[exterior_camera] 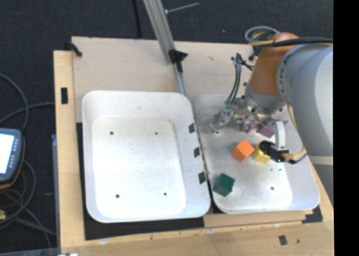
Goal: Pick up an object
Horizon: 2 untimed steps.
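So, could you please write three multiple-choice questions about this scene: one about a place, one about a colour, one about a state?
1. Which bin holds the blocks?
A. left bin
B. right bin
C. both

2. Which colour is the block nearest the divider between the bins?
A. green
B. orange
C. yellow

3. How does the orange block lie?
A. stacked on the green one
B. outside the bins
C. on the bin floor beside the yellow block

Answers:
1 B: all blocks sit in the right bin.
2 A: the green block lies nearest it.
3 C: the orange block rests beside the yellow block.

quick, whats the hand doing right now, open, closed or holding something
Hand: cannot be told; it sits low in the right bin, above the orange block.
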### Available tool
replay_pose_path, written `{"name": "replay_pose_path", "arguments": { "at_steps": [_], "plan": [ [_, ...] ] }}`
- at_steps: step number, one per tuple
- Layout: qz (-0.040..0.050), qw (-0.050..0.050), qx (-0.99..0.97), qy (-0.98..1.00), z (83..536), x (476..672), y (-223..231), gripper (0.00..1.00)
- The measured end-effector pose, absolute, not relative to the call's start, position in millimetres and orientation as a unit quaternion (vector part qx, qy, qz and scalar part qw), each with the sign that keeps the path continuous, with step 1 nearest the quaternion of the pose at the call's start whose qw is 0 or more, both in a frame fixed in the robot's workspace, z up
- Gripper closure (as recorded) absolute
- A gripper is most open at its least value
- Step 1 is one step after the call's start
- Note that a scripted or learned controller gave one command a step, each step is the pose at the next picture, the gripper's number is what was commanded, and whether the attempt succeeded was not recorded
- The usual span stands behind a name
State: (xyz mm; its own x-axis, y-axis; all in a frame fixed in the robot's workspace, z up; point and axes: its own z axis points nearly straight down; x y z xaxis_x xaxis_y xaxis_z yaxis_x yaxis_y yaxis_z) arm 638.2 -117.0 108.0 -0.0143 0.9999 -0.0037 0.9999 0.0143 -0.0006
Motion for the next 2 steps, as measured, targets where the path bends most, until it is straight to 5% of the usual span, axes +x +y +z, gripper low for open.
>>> {"name": "replay_pose_path", "arguments": {
  "at_steps": [1,2],
  "plan": [
    [-0.0008,0.001,0.708,0.706,98,557.0,-122,0.0],
    [0.0017,0.003,0.709,0.705,109,559.8,-122,1.0]
  ]
}}
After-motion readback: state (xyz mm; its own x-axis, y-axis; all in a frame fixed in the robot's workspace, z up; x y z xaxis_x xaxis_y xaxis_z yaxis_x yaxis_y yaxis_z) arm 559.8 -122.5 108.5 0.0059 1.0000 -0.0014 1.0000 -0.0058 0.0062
